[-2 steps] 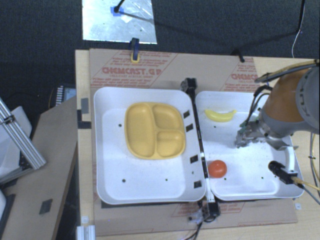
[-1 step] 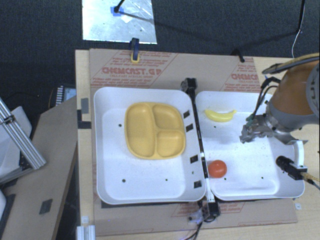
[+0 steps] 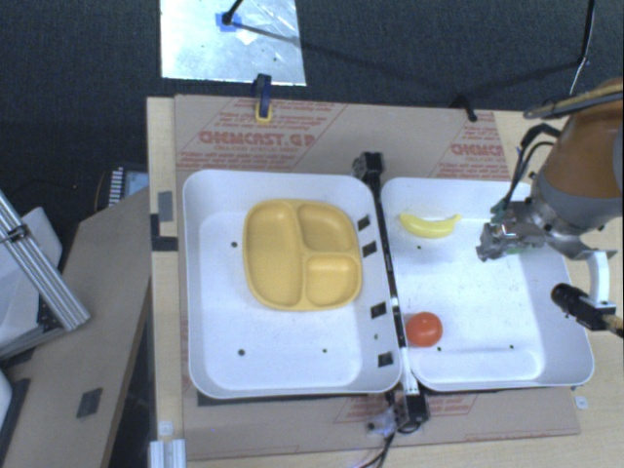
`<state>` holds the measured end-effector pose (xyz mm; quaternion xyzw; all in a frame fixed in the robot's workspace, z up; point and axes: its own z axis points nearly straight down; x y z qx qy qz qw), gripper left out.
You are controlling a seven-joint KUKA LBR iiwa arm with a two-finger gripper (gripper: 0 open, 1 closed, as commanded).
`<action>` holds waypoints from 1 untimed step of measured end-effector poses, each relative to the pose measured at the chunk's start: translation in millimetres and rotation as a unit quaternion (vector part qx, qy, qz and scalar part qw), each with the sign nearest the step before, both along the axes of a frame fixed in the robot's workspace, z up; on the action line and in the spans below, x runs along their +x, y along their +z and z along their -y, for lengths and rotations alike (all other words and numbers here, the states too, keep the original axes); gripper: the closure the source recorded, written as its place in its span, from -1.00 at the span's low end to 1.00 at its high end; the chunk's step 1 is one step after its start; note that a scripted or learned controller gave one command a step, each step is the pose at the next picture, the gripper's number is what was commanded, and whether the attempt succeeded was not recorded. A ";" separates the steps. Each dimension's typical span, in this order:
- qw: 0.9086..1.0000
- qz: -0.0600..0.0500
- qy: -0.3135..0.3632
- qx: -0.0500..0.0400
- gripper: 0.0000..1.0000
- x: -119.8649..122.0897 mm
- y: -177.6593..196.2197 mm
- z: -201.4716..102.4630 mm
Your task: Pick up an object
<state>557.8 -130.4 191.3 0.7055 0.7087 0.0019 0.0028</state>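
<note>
Dark carpet floor [image 3: 78, 66]; perhaps foil sheet [image 3: 232, 27].

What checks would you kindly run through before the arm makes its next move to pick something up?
1. Target in view: banana and orange ball lie in the right bin: ok.
2. Gripper over that bin: ok.
3. Gripper directly above a target: not ok, it is right of the banana.
4. Finger opening: cannot tell.
5. Targets apart from each other: ok.
6. Yellow divided plate sits apart in the left bin: ok.
</note>
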 end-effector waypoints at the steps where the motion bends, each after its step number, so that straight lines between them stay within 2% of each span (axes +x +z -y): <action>1: 1.000 0.000 0.000 0.000 1.00 9.2 47.5 -3.2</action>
